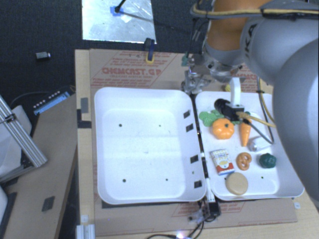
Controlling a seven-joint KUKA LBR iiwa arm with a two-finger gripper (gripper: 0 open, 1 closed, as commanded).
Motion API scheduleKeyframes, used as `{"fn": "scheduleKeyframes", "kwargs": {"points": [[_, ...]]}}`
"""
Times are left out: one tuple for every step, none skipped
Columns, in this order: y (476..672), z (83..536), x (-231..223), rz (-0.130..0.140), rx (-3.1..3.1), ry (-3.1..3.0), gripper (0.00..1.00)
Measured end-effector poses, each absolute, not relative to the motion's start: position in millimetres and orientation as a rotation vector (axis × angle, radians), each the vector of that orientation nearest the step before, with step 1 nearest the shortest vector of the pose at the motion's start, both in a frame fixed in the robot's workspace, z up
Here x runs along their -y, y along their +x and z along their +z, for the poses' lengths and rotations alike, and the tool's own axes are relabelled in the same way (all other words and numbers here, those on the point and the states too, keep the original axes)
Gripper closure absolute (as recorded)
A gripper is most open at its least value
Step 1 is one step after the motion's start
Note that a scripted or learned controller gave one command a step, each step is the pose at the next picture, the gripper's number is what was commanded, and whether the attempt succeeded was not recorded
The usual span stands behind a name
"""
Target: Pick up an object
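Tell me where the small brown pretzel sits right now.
The small brown pretzel lies in the right white bin, toward its near side, between the red-and-white carton on its left and the dark green round object on its right, just above the tan round disc.

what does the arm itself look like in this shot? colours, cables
Bulky grey arm with smooth rounded links and an orange band above the wrist. Thin dark and yellowish cables loop around the orange section. A small metallic gripper sits below the wrist, detail blurred.
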State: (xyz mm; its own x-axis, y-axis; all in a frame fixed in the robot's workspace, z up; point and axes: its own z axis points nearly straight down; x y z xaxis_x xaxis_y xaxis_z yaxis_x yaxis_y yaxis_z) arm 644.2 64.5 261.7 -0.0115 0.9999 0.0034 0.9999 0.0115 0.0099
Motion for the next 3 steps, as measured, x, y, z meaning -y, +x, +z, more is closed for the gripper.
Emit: {"fn": "scheduleKeyframes", "kwargs": {"points": [[638.8,306,-138,0.012,-2.232,2.208,1.0],[626.9,367,-205,0.015,-2.233,2.207,1.0],[669.9,361,-236,0.008,-2.228,2.211,1.0]]}}
